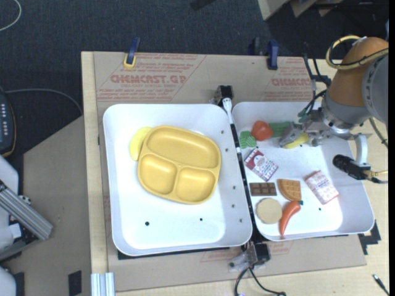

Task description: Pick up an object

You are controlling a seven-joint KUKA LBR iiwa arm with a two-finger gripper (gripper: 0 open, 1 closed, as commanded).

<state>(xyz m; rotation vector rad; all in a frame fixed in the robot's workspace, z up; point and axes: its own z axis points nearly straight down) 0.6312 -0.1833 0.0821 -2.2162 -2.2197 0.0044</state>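
Observation:
The right bin (345,224) holds several toy foods: a red tomato (261,129), a green piece (248,139), a red-and-white packet (260,164), a chocolate bar (263,189), a tan wafer (290,189), a round cookie (268,210), a red-orange pepper (289,214) and a pink packet (322,186). My gripper (303,135) is low over the far part of this bin, right of the tomato. A small yellow piece (297,140) peeks out just beneath it. Whether the gripper touches it is unclear.
The left bin (123,214) holds a yellow divided plate (179,164) lying partly over a flat yellow disc (138,142). A second green piece (281,128) lies between the tomato and the gripper. A black fitting (349,165) with cables hangs over the right bin's right side.

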